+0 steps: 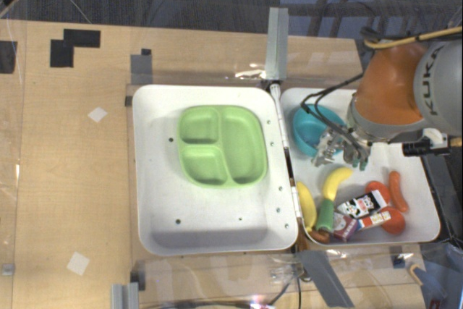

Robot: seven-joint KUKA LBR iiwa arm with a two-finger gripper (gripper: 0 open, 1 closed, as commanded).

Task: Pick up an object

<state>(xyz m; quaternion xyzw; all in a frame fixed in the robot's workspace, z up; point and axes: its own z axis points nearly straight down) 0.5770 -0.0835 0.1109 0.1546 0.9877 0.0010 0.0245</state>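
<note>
Two white bins sit side by side on the bench, and your arm is over the right bin (427, 224). The gripper (341, 150) hangs low, just above the top of a short yellow banana (335, 181) and right beside a teal cup (311, 128). I cannot tell if it is open or closed, because the metal parts blur together from up here. Nothing can be seen held in it.

You have not picked anything yet, I think. The banana right under the gripper looks like the easy one. Go straight down on its middle, not its tip, so it does not roll away. Turn the wrist so you squeeze across the thin way. Watch the teal cup, since it is very close and could get bumped. Lift slowly and check that the banana comes up with you.

The right bin is full of small things. A second, longer yellow banana (307, 205) lies along the left wall. A green and brown piece (324, 216) touches it. A black and white box (356, 208) sits in the middle, with red pieces (392, 219) crowded beside it. An orange sausage shape (398, 192) lies near the right side.

The left bin (155, 228) holds one green tray (221, 146) with three parts, and those parts have nothing in them.
</note>
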